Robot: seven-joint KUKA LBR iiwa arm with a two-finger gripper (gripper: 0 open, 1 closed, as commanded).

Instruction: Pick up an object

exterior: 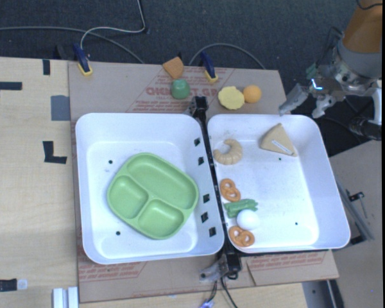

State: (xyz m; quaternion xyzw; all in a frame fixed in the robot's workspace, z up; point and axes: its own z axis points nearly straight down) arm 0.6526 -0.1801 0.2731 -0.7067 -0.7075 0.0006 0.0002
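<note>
The gripper [306, 101], fingers spread and holding nothing, hangs just outside the right bin's [321, 191] far right corner. Nearest inside that bin lies a tan cheese wedge [277, 140], probably the easiest pick. Red printing on the cardboard [147, 95] beyond the bin is unreadable.

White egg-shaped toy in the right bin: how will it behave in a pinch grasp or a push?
The white egg-shaped toy looks smooth and rounded, so it may squirt out of a pinch. It probably rolls if nudged, though the green leafy piece and the brown pretzel beside it may check that. It looks like light plastic.
</note>
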